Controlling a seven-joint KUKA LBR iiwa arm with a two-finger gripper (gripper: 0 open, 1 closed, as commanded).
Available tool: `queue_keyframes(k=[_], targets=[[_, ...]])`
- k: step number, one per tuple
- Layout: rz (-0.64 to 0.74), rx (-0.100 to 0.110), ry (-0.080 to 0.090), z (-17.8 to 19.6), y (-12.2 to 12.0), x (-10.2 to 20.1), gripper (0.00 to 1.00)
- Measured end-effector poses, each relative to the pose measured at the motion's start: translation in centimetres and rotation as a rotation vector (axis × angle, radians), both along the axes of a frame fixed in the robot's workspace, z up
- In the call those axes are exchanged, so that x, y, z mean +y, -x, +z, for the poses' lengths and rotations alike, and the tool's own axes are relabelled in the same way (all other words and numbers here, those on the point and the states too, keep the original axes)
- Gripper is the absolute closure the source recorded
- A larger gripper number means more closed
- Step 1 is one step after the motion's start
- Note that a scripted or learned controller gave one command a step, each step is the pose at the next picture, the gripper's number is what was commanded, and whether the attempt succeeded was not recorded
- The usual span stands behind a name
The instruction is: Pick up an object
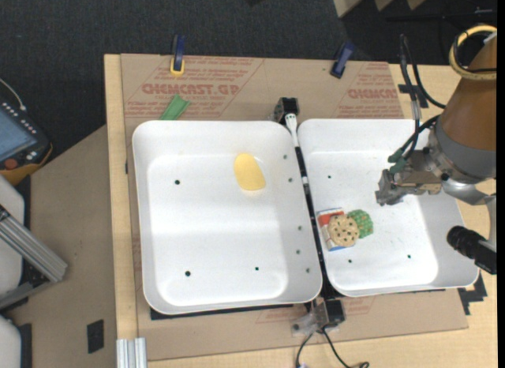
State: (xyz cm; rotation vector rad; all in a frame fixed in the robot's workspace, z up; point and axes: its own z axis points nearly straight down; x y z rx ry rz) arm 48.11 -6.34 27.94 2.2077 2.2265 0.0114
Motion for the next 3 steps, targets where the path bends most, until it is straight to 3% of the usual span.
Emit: queue_keyframes(k=[1,2,3], targets=[[-0.011,0.016,0.0,-6.0,0.3,-2.3,1.0],[0.0,0.001,-0.001,0.2,0.0,4.3,1.0],[-0.013,0.016,0.0,-5.1,0.3,0.7,1.0]])
